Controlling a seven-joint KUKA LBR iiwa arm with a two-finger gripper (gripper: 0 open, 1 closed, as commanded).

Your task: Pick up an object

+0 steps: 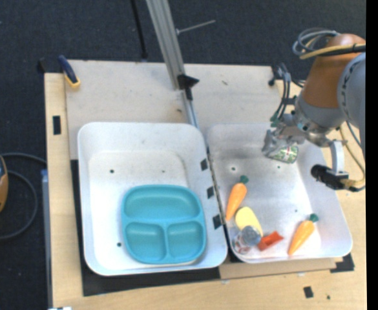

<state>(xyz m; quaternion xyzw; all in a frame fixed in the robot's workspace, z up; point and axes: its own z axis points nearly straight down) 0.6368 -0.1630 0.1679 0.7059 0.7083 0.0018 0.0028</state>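
The claw [282,148] is lowered over the right bin's [266,137] far corner, a small greenish object [284,154] seemingly caught between its fingers, while carrots [236,200] lie untouched nearer the front.

KUKA iiwa arm [334,95], upper right of the frame. Body: rounded grey casing, smooth and matte. Band: broad orange ring above the wrist, glossy, the brightest part of the unit. Cables: a bundle of thin grey and pale loops arching over the top of the orange band; further dark leads running down the left side of the wrist. Wrist section: grey-silver metal block, angular. Gripper [281,148]: small, pale metallic, with a greenish tint at its tip. Attachment: white curved bracket at lower right of the wrist, ending in a black cylindrical fitting with a yellowish tip.
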